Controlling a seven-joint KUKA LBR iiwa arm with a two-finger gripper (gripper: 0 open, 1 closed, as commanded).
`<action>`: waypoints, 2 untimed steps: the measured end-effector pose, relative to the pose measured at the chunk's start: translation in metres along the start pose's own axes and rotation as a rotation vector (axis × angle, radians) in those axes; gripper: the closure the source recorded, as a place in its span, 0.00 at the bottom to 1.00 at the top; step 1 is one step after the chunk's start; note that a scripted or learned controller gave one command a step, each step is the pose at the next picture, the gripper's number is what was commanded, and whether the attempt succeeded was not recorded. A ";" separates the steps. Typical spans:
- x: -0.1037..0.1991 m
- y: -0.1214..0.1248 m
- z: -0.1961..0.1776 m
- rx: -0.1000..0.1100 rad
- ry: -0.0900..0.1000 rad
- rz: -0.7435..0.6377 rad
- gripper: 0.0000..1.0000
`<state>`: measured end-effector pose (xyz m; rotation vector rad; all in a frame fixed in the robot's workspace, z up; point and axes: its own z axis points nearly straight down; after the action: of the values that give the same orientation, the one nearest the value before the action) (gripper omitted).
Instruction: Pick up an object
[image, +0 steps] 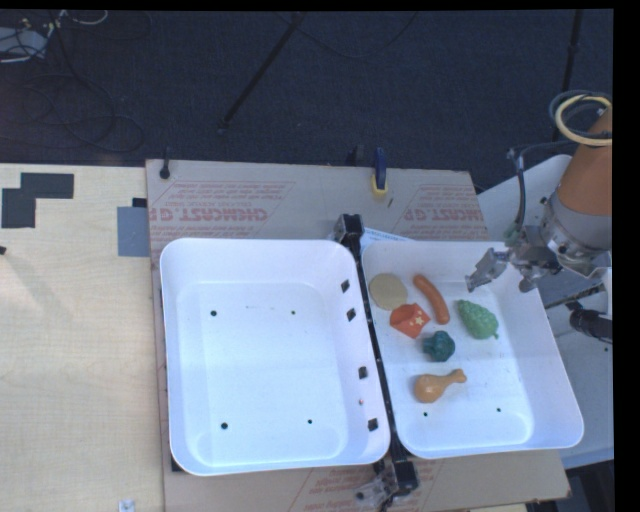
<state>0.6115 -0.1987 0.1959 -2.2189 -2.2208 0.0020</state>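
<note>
While the grey arm with its orange band reaches in from the right, its wrist hangs above the far right corner of the right-hand shallow white bin, tilted down and to the left. At its tip the pincer sits over the bin's far edge, with one finger pointing left toward the toys and the other lower and to the right; the two stand apart, released, with nothing between them.

Six small things lie in the right bin, all clear of the pincer. Nearest it is a bumpy green toy vegetable, just right of a long orange sausage-shaped piece. A flat tan disc rests at the far left of the group, a red-orange chunk just near of it, a dark green broccoli-like piece nearer still, and a tan toy drumstick closest to the near edge.

Beside it, the left-hand shallow white bin lies on the pale wooden surface.
</note>
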 end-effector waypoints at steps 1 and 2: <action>0.015 -0.024 0.114 0.003 0.001 -0.001 0.00; 0.013 -0.022 0.099 0.000 0.000 0.000 1.00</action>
<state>0.5892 -0.1855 0.0974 -2.2184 -2.2208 0.0022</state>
